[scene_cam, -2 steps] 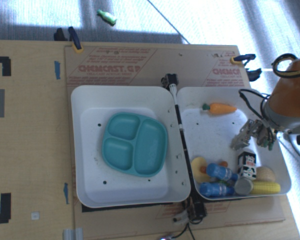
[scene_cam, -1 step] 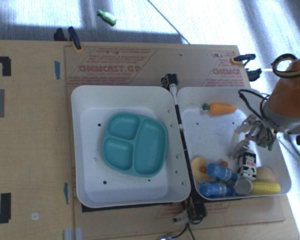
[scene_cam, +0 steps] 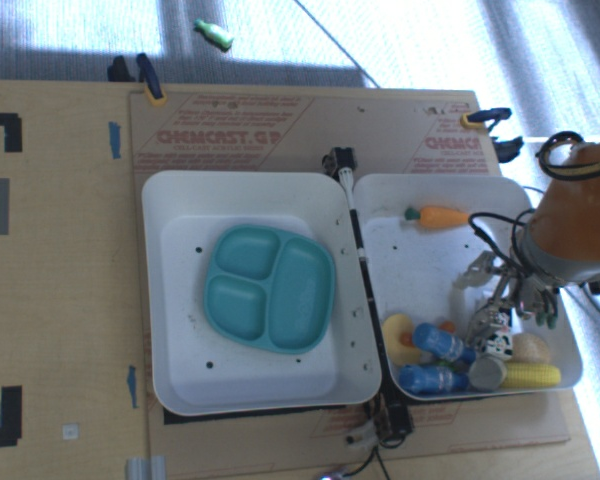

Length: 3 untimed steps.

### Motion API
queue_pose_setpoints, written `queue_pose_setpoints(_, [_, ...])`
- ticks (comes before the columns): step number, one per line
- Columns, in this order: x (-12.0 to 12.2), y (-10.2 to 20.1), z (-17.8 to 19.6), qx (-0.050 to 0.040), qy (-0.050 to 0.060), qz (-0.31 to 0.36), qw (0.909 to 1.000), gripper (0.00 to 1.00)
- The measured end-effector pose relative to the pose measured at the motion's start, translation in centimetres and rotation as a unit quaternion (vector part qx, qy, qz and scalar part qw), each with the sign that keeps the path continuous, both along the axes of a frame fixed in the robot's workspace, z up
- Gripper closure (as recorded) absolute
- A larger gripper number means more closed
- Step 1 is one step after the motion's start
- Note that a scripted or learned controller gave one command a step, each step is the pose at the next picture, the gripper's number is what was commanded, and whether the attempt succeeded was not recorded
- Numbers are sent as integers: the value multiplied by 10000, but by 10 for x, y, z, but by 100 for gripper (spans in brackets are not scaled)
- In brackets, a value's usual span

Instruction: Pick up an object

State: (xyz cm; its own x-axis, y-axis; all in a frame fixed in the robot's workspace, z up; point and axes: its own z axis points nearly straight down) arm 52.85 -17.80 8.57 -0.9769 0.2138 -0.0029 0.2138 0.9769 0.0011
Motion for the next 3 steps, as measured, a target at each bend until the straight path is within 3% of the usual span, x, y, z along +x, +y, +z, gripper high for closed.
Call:
queue_pose_setpoints(1, [-17, -14, 0, -9, -4, 2263, 9741, 0])
queue_pose_setpoints(2, [67, 12, 0, -12, -21, 3227, 9465, 0])
queue_pose_setpoints(3, [33, -6, 0, 19, -3, 4491, 8935, 0])
